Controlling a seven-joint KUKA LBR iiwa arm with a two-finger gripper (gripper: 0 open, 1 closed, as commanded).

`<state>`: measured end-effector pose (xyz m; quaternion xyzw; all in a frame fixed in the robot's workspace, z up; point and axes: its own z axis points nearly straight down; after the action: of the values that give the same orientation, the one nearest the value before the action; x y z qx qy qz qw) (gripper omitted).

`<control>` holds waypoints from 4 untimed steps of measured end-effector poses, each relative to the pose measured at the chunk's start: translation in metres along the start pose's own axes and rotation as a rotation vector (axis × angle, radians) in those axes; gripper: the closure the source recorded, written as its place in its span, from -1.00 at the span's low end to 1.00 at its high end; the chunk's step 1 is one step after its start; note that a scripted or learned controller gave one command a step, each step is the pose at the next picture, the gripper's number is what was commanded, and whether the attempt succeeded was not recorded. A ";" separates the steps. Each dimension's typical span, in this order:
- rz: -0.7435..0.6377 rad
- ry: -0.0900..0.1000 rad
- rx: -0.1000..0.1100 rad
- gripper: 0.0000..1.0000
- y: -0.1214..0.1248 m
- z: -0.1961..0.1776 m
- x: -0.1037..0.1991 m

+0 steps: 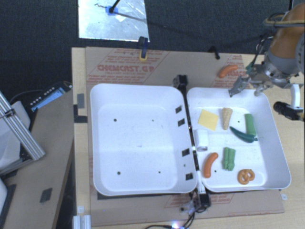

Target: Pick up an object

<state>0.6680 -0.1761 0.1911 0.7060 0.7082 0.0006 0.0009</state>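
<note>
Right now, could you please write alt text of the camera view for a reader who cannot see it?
A robot arm's gripper, fingers spread, hovers over the far edge of the right bin, which holds toy food: a cheese slice, sausage and pretzel.

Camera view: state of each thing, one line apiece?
Gripper: open, holding nothing, over right bin's far rim.
Right bin: holds the food items.
Cheese slice: lying flat.
Cone: on its side.
Pretzel: flat, near front corner.
Sausage: lying in bin.
Second sausage: outside bins, on the board.
</note>
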 end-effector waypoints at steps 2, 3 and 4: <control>0.000 -0.001 -0.002 -1.00 -0.050 0.105 0.092; 0.001 0.000 -0.003 1.00 -0.049 0.095 0.091; -0.002 0.000 -0.003 1.00 -0.011 0.103 0.093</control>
<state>0.6567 -0.0827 0.0883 0.7052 0.7090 0.0019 0.0019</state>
